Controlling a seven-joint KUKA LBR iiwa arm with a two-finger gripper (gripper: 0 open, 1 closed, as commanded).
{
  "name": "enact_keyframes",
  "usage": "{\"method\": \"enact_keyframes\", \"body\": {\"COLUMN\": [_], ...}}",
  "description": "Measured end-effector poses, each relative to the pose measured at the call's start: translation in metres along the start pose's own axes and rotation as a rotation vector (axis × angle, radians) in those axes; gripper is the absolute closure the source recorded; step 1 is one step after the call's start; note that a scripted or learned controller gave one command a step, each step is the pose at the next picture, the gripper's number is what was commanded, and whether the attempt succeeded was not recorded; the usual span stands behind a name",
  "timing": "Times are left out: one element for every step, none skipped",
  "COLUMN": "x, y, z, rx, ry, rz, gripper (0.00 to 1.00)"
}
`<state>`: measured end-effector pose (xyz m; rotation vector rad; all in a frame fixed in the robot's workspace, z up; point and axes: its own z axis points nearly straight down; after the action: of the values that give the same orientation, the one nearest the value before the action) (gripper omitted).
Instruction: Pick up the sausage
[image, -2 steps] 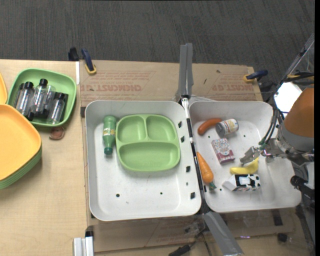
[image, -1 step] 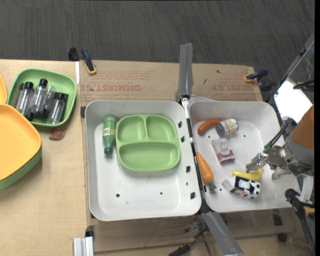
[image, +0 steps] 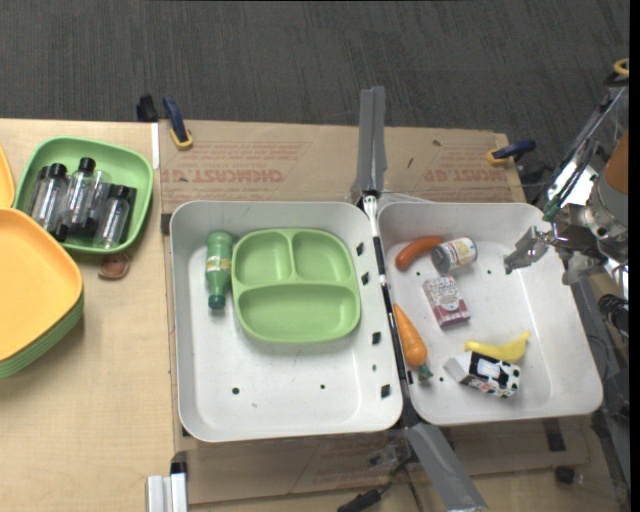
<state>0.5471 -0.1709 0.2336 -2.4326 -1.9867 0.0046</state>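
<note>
Sausage (image: 417, 251): orange-red, lying at a slant in the far left part of the right bin (image: 560, 330), its right end just beside the small jar (image: 455, 254).
Claw (image: 522, 254): at the right bin's far right side, above the white floor, well apart from the sausage; nothing between its fingers; whether it is released or clenched cannot be told.
Arm (image: 590, 200): grey, entering from the right over the right bin's rim.
Neighbours in right bin: small jar on its side with a pale label; pink packet (image: 446, 302) near the middle; carrot (image: 409, 338) along the left wall, green end toward the near side; banana (image: 500, 348) resting against the black-and-white carton (image: 492, 375) near the front.
Path between claw and sausage: bare bin floor, with the jar lying next to the sausage on the claw's side.
Left bin (image: 280, 400): holds a green divided plate (image: 296, 284) and a green bottle (image: 218, 268) lying just beside the plate's left edge.
Desk (image: 90, 430): light wood; brown cardboard under both bins, printed with reversed lettering; blue and yellow clamps (image: 178, 125) at its far edge.
Left of the bins: green tray (image: 88, 195) with dark-capped clear bottles; stacked orange plates (image: 35, 295) partly cut off by the view's edge.
Room: dark grey carpet beyond the desk.
</note>
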Motion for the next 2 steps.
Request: {"method": "enact_keyframes", "body": {"x": [0.093, 0.085], "y": [0.025, 0.056], "z": [0.01, 0.131], "rx": [0.0, 0.0], "ry": [0.0, 0.0], "rz": [-0.119, 0.003], "gripper": [0.0, 0.0]}}
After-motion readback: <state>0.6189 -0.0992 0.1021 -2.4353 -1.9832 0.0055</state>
